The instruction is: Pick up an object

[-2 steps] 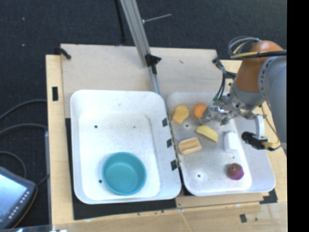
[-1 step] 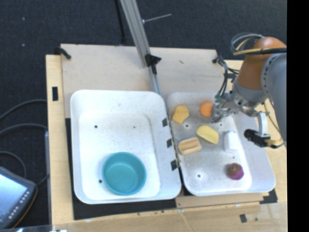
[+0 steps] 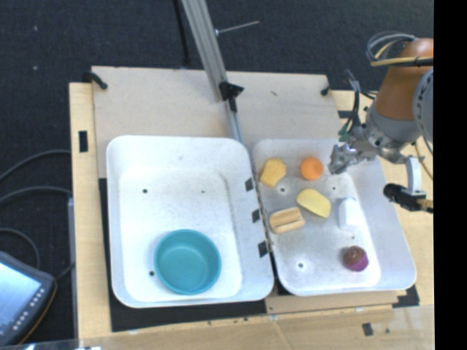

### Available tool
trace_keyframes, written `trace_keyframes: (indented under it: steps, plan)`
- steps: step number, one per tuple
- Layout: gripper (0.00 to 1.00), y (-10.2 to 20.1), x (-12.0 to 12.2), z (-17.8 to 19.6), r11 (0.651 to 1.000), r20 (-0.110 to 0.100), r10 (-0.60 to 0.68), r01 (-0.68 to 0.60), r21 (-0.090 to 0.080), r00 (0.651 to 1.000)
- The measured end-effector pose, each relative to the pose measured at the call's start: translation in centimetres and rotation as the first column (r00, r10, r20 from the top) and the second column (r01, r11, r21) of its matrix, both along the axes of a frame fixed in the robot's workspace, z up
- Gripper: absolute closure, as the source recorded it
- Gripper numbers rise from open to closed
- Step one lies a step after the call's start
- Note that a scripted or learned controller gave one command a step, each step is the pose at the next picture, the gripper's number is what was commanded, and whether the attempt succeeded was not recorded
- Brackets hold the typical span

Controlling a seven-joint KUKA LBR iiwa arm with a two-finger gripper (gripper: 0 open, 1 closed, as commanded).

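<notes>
The right bin (image 3: 387,265) holds an orange ball (image 3: 311,168), a yellow lump (image 3: 273,172), a yellow wedge (image 3: 314,203), a tan bread roll (image 3: 286,219), a white block (image 3: 349,212) and a dark purple ball (image 3: 355,258). My gripper (image 3: 341,158) hangs over the bin's far right part, just right of the orange ball. It points down and nothing shows between its fingers.
The left bin (image 3: 131,159) holds a teal bowl (image 3: 187,261) near its front. A metal rail (image 3: 208,46) slants down from the top to the gap between the bins. The arm's orange band (image 3: 398,93) sits at the right edge.
</notes>
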State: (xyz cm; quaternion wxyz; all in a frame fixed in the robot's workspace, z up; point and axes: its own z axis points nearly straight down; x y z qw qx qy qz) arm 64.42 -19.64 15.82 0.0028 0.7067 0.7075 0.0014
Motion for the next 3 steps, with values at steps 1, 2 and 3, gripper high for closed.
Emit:
trace_keyframes:
  steps: [1, 2, 3]
  plan:
    - [1.00, -0.6, 0.8, 4.9, 1.000, 0.001, 0.003, -0.003, -0.001, 1.000]
    - [1.00, -0.3, 1.8, 10.8, 1.000, 0.003, 0.003, -0.003, -0.001, 1.000]
    - [1.00, 5.1, 0.6, 9.6, 1.000, -0.006, 0.005, -0.005, 0.002, 1.000]
